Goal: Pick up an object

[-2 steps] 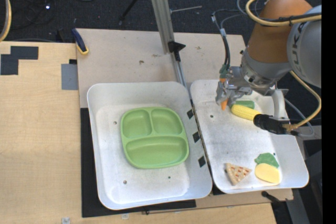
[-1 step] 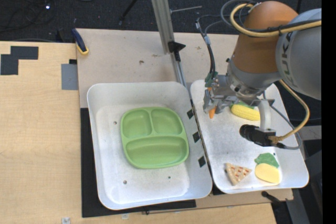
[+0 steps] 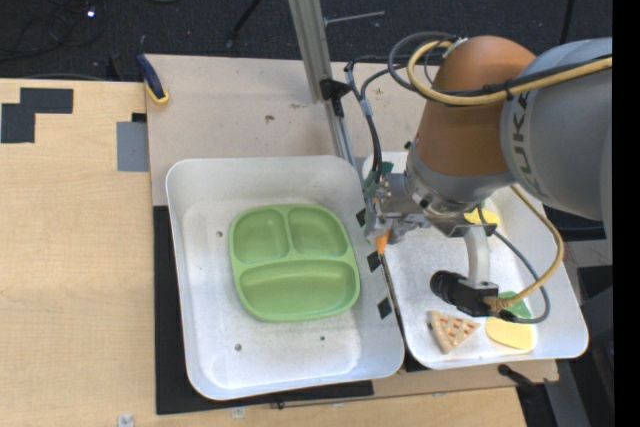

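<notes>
The arm [image 3: 500,125] hides much of the right bin [image 3: 560,335]; a green thing [image 3: 513,301] peeks beneath a cable.
</notes>
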Tool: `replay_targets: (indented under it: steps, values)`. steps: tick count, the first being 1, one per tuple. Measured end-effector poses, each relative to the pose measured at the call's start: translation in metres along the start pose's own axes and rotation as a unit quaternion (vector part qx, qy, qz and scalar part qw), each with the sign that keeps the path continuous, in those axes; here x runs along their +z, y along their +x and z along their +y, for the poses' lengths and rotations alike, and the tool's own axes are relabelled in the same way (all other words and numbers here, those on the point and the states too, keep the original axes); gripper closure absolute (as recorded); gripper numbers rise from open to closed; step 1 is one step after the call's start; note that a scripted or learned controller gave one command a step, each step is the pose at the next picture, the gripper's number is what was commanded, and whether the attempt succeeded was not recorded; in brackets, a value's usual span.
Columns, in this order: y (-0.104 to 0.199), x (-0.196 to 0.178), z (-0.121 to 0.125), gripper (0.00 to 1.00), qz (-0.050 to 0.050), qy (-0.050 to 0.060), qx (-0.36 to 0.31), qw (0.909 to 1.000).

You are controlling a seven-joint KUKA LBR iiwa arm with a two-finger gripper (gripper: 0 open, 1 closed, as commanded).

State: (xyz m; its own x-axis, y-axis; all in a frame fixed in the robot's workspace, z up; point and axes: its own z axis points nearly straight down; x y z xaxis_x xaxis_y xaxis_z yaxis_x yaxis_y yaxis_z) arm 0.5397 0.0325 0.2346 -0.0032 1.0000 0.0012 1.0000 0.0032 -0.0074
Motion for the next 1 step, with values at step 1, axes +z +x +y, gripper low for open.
replay_targets:
  steps: [1]
  values:
    - [0.0547, 0.008, -0.0166, 1.0, 0.0, -0.001, -0.001, 1.0]
